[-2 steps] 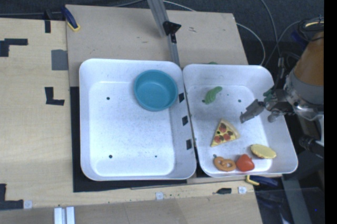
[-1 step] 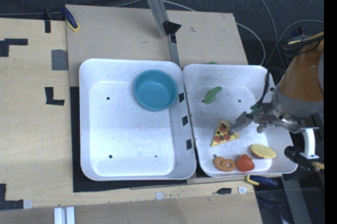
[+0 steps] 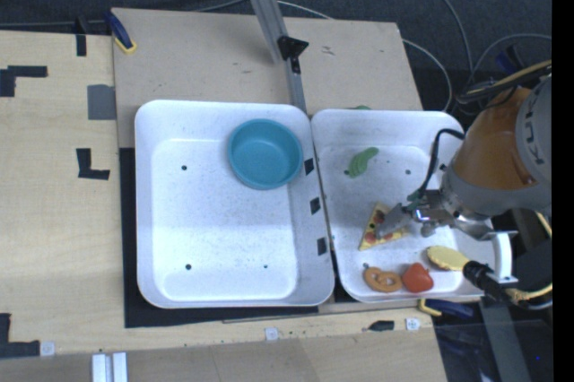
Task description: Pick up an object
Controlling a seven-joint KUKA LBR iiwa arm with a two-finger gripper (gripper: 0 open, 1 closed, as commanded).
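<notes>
My gripper (image 3: pixel 403 220) reaches in from the right and hangs low over the right bin (image 3: pixel 395 127). Its dark fingertips sit at the right edge of a yellow-and-red pizza-slice toy (image 3: pixel 378 228) that lies on the bin floor. Whether the fingers close on the slice is not clear. A green leaf-shaped piece (image 3: pixel 361 161) lies further back in the same bin. Near the bin's front edge lie an orange ring-shaped piece (image 3: pixel 383 279), a red tomato-like piece (image 3: pixel 417 278) and a yellow piece (image 3: pixel 446 259).
The left bin (image 3: pixel 179 219) holds a blue bowl (image 3: pixel 264 153) at its back right corner. A grey metal post (image 3: pixel 269 4) slants down to the seam between the bins. Cables trail over the dark floor at the back right.
</notes>
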